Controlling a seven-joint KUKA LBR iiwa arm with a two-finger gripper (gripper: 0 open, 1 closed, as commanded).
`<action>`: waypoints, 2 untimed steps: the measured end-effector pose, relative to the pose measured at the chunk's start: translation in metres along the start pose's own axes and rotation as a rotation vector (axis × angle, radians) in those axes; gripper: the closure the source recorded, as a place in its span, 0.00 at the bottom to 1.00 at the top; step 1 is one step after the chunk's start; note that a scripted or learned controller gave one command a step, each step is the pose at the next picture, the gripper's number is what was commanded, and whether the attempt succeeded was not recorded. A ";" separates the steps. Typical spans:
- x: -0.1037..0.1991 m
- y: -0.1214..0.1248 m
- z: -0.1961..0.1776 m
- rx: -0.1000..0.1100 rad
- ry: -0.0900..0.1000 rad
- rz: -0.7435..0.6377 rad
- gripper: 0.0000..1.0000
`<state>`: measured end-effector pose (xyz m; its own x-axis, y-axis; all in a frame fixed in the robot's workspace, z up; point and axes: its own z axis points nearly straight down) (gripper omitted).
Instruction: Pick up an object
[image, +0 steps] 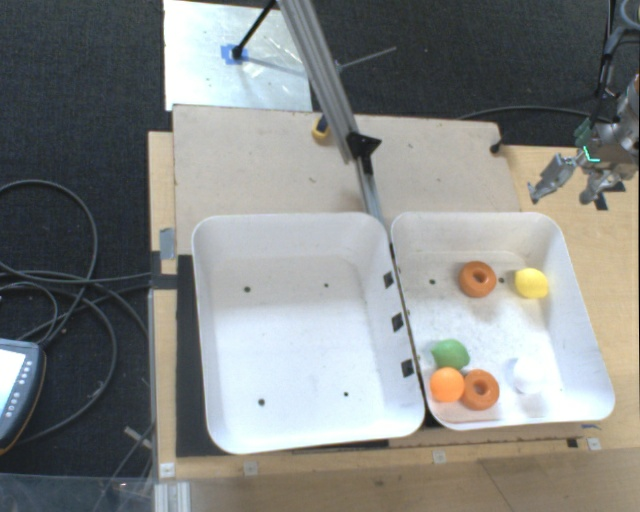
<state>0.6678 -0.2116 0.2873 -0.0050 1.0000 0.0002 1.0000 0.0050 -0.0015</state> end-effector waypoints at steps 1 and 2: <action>0.000 0.001 -0.003 -0.003 -0.002 -0.002 0.00; 0.010 0.003 0.046 -0.001 0.000 -0.002 0.00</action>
<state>0.6708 -0.2014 0.2412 -0.0067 1.0000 -0.0002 1.0000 0.0067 -0.0007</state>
